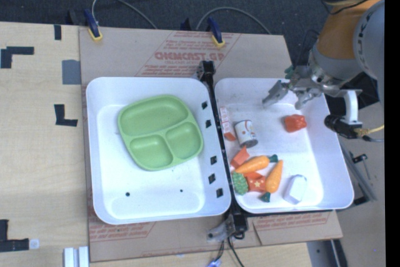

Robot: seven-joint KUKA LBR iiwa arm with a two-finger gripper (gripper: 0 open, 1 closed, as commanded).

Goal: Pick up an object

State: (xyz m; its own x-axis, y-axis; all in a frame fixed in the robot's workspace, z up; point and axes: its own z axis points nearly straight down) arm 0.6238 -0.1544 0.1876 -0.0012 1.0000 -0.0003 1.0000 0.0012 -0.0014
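My gripper [289, 98] hangs over the far part of the right bin [325, 153], its two grey fingers spread open with nothing between them. A red-orange toy piece [295, 123] lies just below the fingers, apart from them. Lower in the same bin lie two toy carrots [252, 164] [274, 176], a small can on its side [245, 132], a green and red toy piece [242, 183] and a white block [295, 188]. The arm's orange band [340, 28] shows at the upper right.
The left bin [103, 134] holds a green divided plate [161, 131]. A black clip divider [212, 128] runs between the bins. Cables cross the dark floor behind the bench. A small red-white packet [224, 116] lies by the divider.
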